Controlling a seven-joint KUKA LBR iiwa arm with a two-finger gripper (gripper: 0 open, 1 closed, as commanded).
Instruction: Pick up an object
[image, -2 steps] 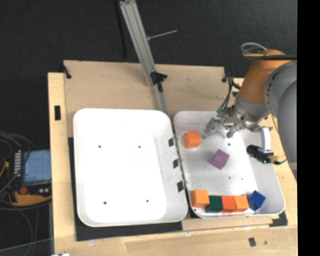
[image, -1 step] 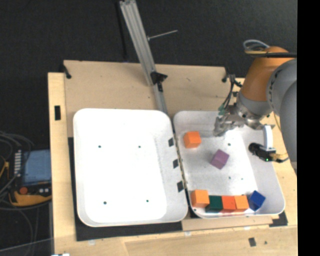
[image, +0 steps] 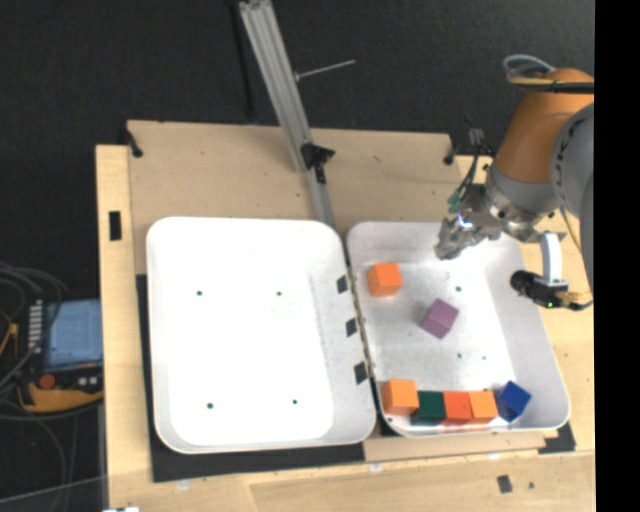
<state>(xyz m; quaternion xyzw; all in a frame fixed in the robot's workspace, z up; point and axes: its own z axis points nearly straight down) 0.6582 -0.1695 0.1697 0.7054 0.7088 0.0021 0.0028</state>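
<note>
in the camera view, the gripper (image: 456, 240) is seen over the right bin's (image: 530, 330) far edge; whether it is apart cannot be told. an orange cube (image: 384, 279) lies left of it, a purple cube (image: 438, 318) nearer the camera.

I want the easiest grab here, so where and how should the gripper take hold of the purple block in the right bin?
Grip the purple block across two opposite flat sides, coming straight down from above. It lies alone in the right bin, apart from the orange block and the row at the near wall. It sits turned against the bin's edges, so the gripper probably needs to rotate to match.
</note>
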